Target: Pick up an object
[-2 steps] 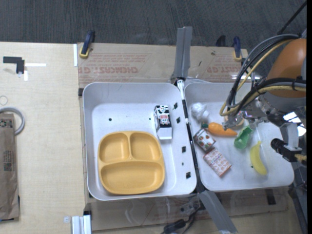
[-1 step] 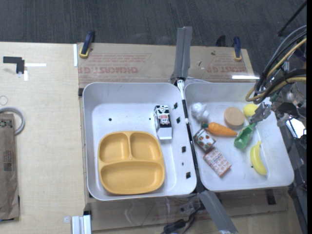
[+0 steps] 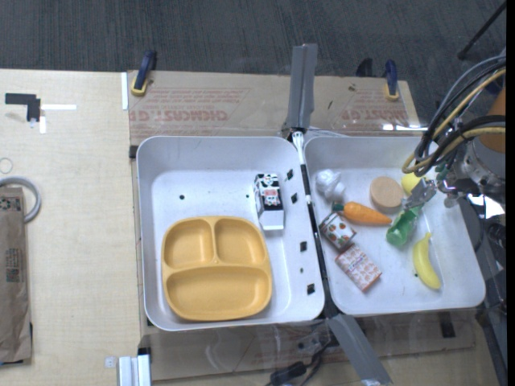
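While the bench [image 3: 72, 240] is carrying a brown paper bag [image 3: 14, 272] at its far left edge, the left bin [image 3: 153, 175] is holding a yellow divided plate [image 3: 216, 268] in its near half; a small black-and-white carton [image 3: 269, 202] is lying just beyond the plate's right corner, close to the wall between the bins; the right bin [image 3: 459, 296] is holding a white crumpled piece [image 3: 328, 184] near its left wall, an orange carrot [image 3: 364, 213] lying crosswise beside it, and two small printed packets [image 3: 347, 250] nearer the front; a tan round block [image 3: 385, 192] is sitting just past the carrot's tip; a green bottle [image 3: 401, 226] is lying tilted beside it, a yellow banana [image 3: 426, 264] resting to its right; the hand [image 3: 427, 190] is hanging over the bottle's upper end, and whether it is clenched or released cannot be told.
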Motion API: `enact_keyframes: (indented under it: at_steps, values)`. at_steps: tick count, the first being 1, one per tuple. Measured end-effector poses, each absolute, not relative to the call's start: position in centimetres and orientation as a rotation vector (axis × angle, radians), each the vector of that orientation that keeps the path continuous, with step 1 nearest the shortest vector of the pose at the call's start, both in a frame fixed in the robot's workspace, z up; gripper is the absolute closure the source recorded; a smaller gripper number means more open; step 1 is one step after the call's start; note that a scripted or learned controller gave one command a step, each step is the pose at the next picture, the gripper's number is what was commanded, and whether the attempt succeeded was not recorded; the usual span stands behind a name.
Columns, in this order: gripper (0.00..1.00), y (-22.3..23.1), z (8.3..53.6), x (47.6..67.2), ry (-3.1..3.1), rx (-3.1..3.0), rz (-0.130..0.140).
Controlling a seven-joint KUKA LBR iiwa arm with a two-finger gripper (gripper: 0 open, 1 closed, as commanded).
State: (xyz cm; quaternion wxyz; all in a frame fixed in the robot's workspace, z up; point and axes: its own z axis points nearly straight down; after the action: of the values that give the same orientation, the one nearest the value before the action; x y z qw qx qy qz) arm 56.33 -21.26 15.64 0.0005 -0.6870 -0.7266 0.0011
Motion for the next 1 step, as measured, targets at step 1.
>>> enact_keyframes:
  at_steps: [1]
  values:
    - [0.0,-21.57,9.85,62.2,-2.452,-1.975,-0.012]
